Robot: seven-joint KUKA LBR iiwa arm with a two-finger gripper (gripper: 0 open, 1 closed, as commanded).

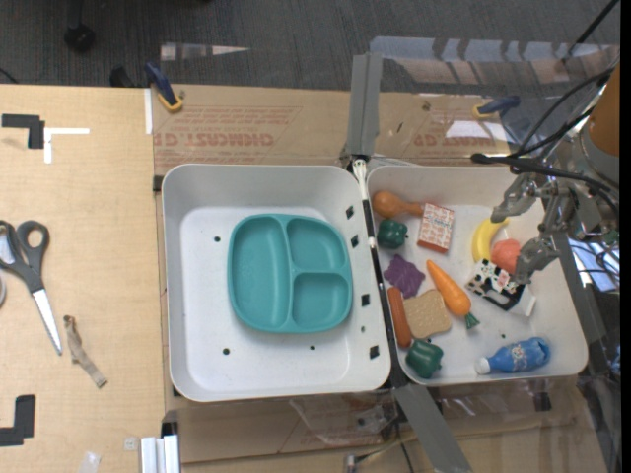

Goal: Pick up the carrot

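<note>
Light was even and bright, from overhead. Soft shadows fell inside the left bin [187, 294] along its walls. Mild glare showed on the clear panel [473, 62] behind the right bin [567, 348]. Focus was slightly soft throughout; fine detail smeared. Little edge distortion.

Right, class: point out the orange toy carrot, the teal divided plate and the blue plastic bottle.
orange toy carrot [449, 288], camera view, mid-body.
teal divided plate [258, 264], camera view, floor of its large left compartment.
blue plastic bottle [519, 356], camera view, middle of its body.
</note>
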